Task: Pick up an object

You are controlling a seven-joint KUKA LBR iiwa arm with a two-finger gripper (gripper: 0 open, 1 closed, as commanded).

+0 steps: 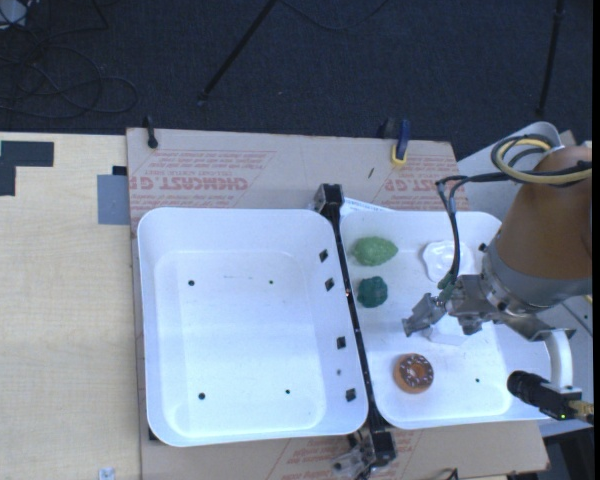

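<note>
Nearest us, the donut (414, 373) lies in the right bin (450, 413) at seven o'clock from our gripper (423, 320), whose jaws hang open and empty, so we should centre above it before descending.

The arm (545, 233) comes in from three o'clock, its broad orange band filling the right side of the view and the grey wrist below it turned toward nine o'clock. Black and yellow cables loop over its top at about one o'clock. The gripper (422, 320) juts out low at the wrist's eight o'clock side, pointing down-left.
</note>
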